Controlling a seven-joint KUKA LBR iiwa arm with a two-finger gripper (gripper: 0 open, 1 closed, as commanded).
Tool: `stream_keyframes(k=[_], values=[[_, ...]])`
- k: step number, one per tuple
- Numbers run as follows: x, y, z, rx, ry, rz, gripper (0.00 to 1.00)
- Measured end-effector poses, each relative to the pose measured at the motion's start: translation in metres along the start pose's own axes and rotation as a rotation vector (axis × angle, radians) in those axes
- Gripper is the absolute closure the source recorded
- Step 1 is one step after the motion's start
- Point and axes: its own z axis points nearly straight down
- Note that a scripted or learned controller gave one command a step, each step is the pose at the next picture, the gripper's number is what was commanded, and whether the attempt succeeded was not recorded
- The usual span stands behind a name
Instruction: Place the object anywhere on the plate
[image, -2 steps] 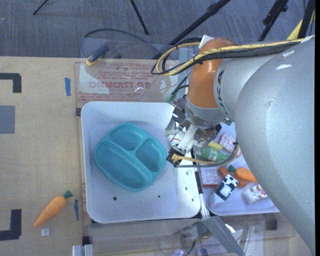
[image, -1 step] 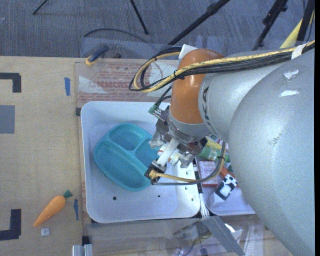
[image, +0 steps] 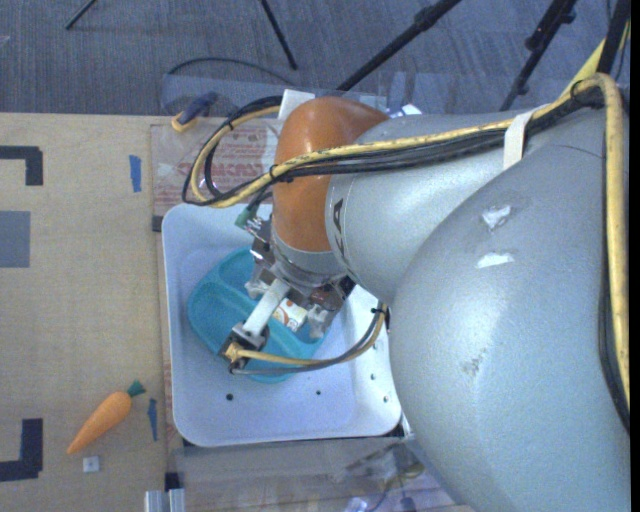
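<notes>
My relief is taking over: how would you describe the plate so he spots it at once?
Find the white bin under the grey arm. The plate lies on its floor near the left wall, partly covered by that arm. It is the teal, round dish; the orange carrot lies outside the bin on the bench.

A robotics lab: tripod legs (image: 279, 35) on carpet (image: 120, 50), tape marks (image: 135, 172) on the bench (image: 80, 300)
</notes>
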Motion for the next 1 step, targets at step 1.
stream_keyframes(k=[1], values=[[0.0,0.0,-0.0001,0.0,0.0,0.0,0.0]])
